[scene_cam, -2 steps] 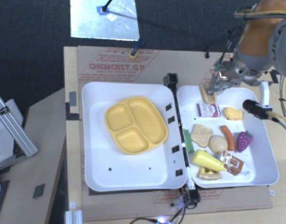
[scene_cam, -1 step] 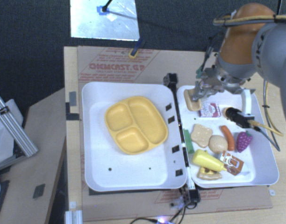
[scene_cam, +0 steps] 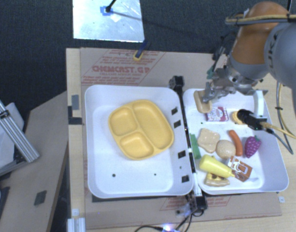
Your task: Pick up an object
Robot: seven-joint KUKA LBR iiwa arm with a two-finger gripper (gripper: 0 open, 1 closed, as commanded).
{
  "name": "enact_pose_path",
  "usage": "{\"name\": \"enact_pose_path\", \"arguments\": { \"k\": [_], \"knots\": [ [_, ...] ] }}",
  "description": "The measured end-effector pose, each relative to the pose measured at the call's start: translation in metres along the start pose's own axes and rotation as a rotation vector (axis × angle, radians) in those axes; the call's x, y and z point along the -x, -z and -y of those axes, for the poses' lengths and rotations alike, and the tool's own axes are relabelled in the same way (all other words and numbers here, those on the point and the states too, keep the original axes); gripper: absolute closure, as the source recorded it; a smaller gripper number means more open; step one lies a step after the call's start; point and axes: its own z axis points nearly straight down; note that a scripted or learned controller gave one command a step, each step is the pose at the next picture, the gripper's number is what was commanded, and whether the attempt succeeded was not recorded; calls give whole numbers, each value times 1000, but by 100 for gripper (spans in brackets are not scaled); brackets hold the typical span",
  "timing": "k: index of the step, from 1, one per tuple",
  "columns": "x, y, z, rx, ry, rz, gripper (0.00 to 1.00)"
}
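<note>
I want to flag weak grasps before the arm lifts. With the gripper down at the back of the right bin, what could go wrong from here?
1. The gripper sits at the tan bread-like piece against the right bin's wall; the wall could block a clean grasp.
2. The pink-and-white packet lies just beside it and could get nudged or dragged.

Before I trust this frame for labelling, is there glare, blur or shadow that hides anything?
In the camera view, the metal sheet at the top shines with pale glare; the white bins are bright, yet the yellow tray and toy foods read clearly; the image is slightly soft overall; the gripper over the right bin's far end is dark and blurred, its detail lost.
</note>
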Motion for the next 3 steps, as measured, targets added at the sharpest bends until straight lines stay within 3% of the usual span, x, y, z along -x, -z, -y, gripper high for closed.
{"name": "enact_pose_path", "arguments": {
  "k": [1,2,3],
  "knots": [
    [8,4,11,-1,-1,0,100],
    [6,-6,7,-1,1,1,100],
    [-7,8,5,0,4,-1,100]
  ]
}}
